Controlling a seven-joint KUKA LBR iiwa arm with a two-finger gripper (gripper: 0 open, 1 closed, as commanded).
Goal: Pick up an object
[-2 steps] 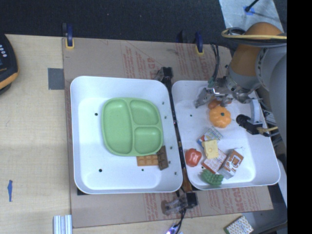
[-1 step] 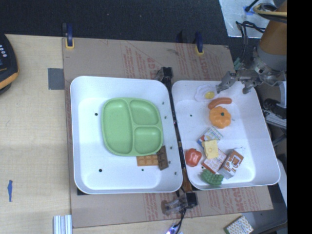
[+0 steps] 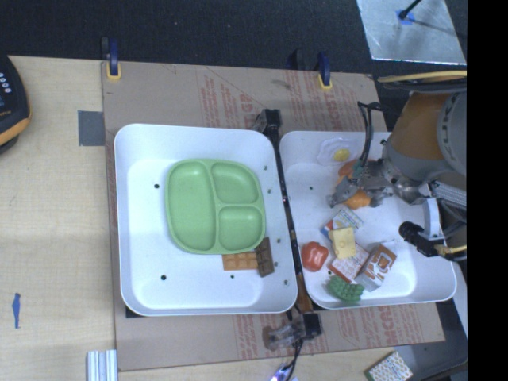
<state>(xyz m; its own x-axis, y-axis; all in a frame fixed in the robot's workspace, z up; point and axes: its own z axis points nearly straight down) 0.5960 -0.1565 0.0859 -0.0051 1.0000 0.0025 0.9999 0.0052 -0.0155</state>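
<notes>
Claw hangs low over an orange piece in the right bin; its opening I cannot tell, and crowded neighbours may spoil the grasp

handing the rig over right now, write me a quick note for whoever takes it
Pincer: down in the right bin, near its upper middle, over an orange item; I cannot tell whether it is open or shut, nor whether it holds anything.
Right bin: red piece, yellow block, green piece and small packets lie toward the near side.
Left bin: green divided plate, with a brown bar by its lower edge.
Done: no pick confirmed.
Left: grasp one object and lift it.
</notes>
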